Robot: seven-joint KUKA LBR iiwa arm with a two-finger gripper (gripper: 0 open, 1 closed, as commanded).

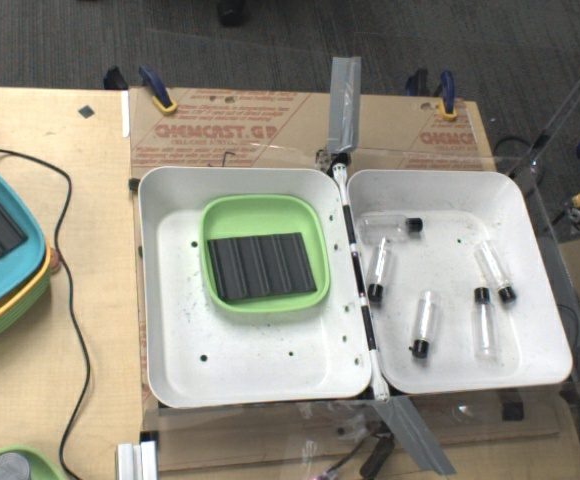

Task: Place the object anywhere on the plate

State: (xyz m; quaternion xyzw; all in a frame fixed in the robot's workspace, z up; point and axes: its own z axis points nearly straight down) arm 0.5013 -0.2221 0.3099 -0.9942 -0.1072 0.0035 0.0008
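While bench (pixel 80 298) bears two white bins (pixel 170 373) | grey carpet (pixel 390 13) behind | end effector state: cannot tell

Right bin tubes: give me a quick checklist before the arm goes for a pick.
1. Tubes in the right bin: ok, five clear tubes with black caps, all lying flat.
2. Spacing for a pick: ok for the middle tube; not ok for the two right-hand tubes, which lie close together.
3. Plate in the left bin: ok, green and sitting flat.
4. Room on the plate: ok, though a dark ribbed mat covers its middle.
5. Tube already on the plate: not ok, none there yet.
6. Arm path from the right: cannot tell.
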